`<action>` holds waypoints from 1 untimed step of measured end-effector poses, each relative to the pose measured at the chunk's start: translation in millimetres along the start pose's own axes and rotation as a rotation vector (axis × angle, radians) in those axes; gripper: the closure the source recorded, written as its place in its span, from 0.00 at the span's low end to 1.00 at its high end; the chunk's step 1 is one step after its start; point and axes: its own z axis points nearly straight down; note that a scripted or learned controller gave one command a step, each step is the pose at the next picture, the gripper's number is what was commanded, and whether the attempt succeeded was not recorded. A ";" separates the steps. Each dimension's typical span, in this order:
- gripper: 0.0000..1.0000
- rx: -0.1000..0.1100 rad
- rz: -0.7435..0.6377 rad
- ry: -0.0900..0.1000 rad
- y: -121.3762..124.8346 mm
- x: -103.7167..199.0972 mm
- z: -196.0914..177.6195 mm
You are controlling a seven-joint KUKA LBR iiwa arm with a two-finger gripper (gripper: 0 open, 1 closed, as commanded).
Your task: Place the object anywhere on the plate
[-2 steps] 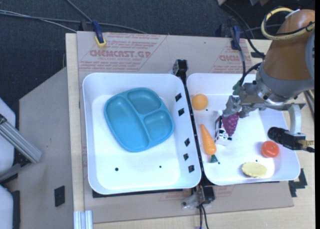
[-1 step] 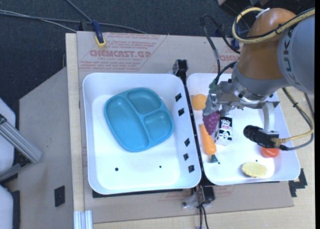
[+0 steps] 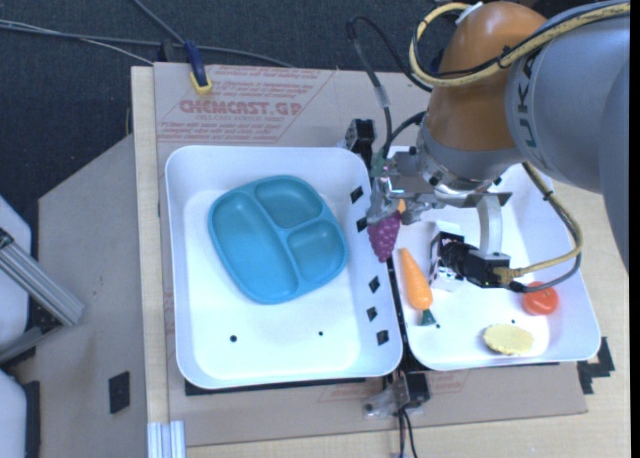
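Purple plastic grape bunch (image 3: 383,237): clamped in gripper (image 3: 384,214) fingers, raised at bin divide, bound for blue sectioned plate (image 3: 277,237).

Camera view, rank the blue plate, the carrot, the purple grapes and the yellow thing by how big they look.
1. Blue divided plate, by far the largest.
2. Toy carrot.
3. Yellow toy and purple grapes look close. The grapes hang at the gripper, nearer the camera, so I won't rank them.

Plate (image 3: 277,238) in left bin (image 3: 200,326)
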 end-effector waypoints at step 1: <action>1.00 0.001 0.000 0.000 15.4 57.1 10.1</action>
